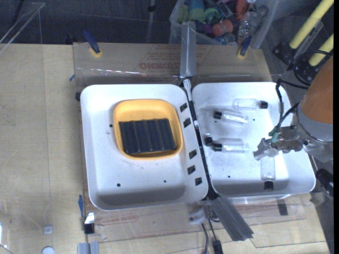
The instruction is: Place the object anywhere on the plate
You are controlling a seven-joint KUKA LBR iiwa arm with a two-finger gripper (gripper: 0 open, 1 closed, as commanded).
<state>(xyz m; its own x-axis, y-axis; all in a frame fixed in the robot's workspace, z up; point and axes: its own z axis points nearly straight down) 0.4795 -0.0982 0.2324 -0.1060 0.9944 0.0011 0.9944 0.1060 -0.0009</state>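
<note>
A yellow plate (145, 108) lies in the left bin (100, 184), with a black ridged slab (147, 135) resting on it. In the right bin (296, 181) are several clear plastic tubes with black caps: one at the back (248, 105), one just in front of it (229, 116), one mid-bin (228, 145) and one near the front right (268, 170). My gripper (266, 149) hangs low over the right bin's right side, directly above the rear end of the front-right tube. Whether it touches that tube I cannot tell.
A metal divider (193, 136) with black tabs runs between the two bins. Behind the bins stands a clear tub of colourful toys (220, 7). A cable (280, 107) loops from the wrist over the right bin's back corner.
</note>
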